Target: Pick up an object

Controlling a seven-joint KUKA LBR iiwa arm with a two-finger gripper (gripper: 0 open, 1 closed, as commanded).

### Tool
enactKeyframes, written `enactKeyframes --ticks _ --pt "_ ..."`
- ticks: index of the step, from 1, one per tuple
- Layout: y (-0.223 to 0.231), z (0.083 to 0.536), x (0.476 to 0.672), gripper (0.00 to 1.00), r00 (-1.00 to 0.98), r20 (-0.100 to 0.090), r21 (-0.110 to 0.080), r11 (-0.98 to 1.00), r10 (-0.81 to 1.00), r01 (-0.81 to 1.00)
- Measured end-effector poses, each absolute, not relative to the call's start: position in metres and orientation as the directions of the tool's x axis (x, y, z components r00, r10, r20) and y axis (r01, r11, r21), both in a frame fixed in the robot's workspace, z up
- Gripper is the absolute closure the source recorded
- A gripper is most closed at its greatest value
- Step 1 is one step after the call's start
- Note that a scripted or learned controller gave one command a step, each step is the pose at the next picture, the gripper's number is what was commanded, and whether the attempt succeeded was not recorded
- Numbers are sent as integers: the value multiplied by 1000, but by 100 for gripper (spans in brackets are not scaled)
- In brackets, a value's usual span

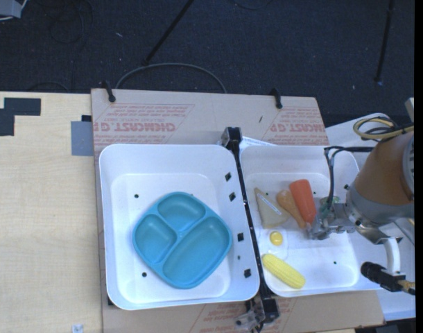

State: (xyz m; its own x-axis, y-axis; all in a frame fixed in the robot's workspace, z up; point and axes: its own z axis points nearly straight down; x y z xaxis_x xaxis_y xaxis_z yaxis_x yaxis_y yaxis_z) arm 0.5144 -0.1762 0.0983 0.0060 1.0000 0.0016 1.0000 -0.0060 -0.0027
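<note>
In the right bin (336,269) lie an orange carrot-like piece (303,198), a tan wedge-shaped piece (269,210), a small yellow round piece (276,238) and a yellow corn cob (283,270). My gripper (321,227) reaches in from the right and sits low in the bin, just right of and below the carrot's lower end. Nothing shows between its tips. The grey arm with its orange band (385,179) stands over the bin's right wall.
The left bin (121,165) holds a blue divided plate (182,238). A black divider (240,214) runs between the bins. Cardboard (197,116) lies beneath them, with cables at the right edge (378,125).
</note>
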Motion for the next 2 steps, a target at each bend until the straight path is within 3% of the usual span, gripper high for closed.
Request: enactKeyframes --ticks 2 --pt "-192 198 511 100 7 -1 2 -7 1000 1000"
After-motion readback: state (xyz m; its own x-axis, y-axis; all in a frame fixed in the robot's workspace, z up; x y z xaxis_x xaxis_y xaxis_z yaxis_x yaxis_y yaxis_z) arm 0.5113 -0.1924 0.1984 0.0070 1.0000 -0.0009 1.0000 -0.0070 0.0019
